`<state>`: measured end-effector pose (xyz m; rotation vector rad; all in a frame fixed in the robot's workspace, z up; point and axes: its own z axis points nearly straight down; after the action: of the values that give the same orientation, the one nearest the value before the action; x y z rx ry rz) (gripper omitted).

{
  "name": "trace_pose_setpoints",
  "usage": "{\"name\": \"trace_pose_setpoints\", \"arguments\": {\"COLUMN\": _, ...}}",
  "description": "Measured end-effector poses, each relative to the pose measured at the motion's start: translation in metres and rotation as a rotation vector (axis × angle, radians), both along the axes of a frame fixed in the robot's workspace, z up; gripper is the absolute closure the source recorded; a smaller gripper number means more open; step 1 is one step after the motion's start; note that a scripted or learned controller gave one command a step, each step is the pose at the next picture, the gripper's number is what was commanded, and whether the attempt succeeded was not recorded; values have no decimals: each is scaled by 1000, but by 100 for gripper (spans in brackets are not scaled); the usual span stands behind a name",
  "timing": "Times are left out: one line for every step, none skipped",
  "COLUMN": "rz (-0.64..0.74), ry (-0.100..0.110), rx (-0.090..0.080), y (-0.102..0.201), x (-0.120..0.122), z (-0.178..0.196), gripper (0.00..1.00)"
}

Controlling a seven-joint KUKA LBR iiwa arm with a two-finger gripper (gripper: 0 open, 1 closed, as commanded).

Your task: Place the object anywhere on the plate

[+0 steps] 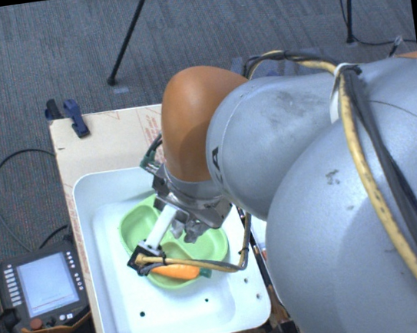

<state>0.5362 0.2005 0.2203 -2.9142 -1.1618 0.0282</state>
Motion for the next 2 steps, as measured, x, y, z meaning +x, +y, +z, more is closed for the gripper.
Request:
{"name": "trace_pose_setpoints", "arguments": {"rz": -272, "ry": -14, "rx": 0, "y": -20, "x": 34, "z": 68, "gripper": 100}}
{"name": "trace_pose_setpoints", "arguments": {"rz": -471, "ry": -11, "rx": -4, "y": -49, "x": 12, "z": 61, "gripper": 100}}
